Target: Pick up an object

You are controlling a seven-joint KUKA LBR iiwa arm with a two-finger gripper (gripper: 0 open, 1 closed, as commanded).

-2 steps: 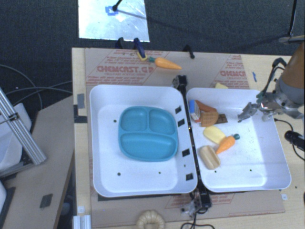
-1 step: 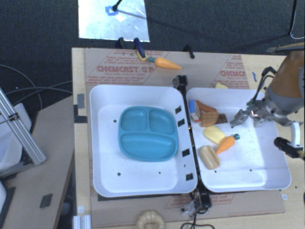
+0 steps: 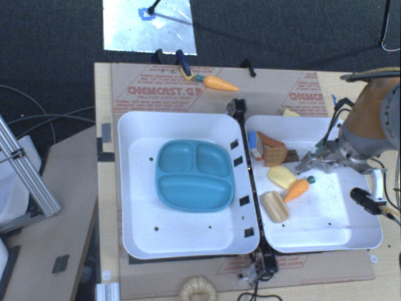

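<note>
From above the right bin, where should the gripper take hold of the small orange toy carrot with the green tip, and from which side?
Grip the orange toy carrot across its thick middle, coming straight down. It lies flat and slanted on the right white bin, so the fingers should close across its narrow width. The yellow oval piece lies close at its upper left, so keep toward the free lower right side.

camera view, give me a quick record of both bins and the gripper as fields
left bin: holds a blue divided plate
right bin: holds a toy carrot, a yellow piece, a tan bread-like piece and a brown block
outside the bins: a second carrot lies on the cardboard behind the left bin
gripper: low over the right bin, just above the toy carrot's green tip
fingers: cannot tell, open or shut
held: nothing seen between the fingers
</note>
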